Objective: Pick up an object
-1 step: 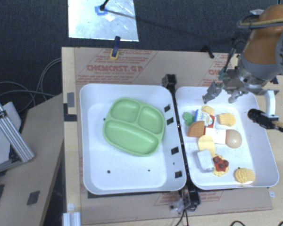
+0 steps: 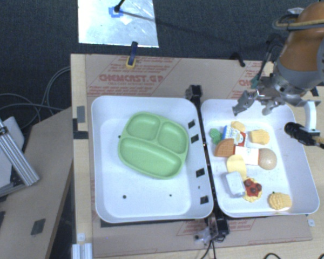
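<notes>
Tool (image 2: 255, 104) hangs above the far edge of the right bin (image 2: 299, 169), its two grey fingers spread apart and pointing down, nothing between them. Arm body, grey with an orange cap, sits at the far right. Candidate objects lie clustered in the right bin's middle and near half, all apart from the tool: a red-and-white packet (image 2: 238, 138) beside a brown wedge (image 2: 224, 148), an orange-yellow piece (image 2: 260, 137), a tan egg-like ball (image 2: 267, 158), a pale yellow block (image 2: 237, 164), a grey-white block (image 2: 235, 183), a round piece with red topping (image 2: 252, 188), and a bumpy yellow lump (image 2: 279, 200) alone at the near right. Judged best approach: choose an isolated item, likely the bumpy lump or the egg, since the far cluster is packed tight and fingers could wedge between neighbours. Descend straight, straddle the narrow axis, close only once the fingers flank it. The egg looks smooth and rounded, so it may squirt out; the lump's texture should hold better. All pieces read as moulded plastic toy food, matte to slightly glossy. Left bin (image 2: 113, 198) carries a pale green divided plate (image 2: 153, 144), three compartments, smooth plastic. Both bins are shallow, white, glossy, resting on a cardboard sheet (image 2: 151, 77) over the desk.
</notes>
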Motion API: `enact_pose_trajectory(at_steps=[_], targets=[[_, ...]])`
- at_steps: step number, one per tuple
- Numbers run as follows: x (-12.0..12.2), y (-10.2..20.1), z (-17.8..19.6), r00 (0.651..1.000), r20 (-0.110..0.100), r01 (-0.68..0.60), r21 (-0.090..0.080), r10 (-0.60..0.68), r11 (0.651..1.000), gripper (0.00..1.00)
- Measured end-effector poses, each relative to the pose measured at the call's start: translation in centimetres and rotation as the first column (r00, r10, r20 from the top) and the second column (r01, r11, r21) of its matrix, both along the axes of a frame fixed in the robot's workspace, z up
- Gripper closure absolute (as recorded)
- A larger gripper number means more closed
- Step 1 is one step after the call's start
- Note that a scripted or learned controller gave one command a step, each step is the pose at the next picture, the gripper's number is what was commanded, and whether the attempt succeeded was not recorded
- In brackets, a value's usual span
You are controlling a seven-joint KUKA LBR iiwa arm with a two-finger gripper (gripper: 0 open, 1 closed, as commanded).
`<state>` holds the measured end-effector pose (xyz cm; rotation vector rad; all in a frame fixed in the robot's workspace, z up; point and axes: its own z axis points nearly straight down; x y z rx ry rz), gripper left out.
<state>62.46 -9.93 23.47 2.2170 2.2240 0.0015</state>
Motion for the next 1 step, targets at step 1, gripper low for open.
enact_pose_trajectory(at_steps=[1], targets=[[0.11, 0.09, -6.27, 1.0, -0.004, 0.002, 0.001, -0.002, 1.0, 0.0]])
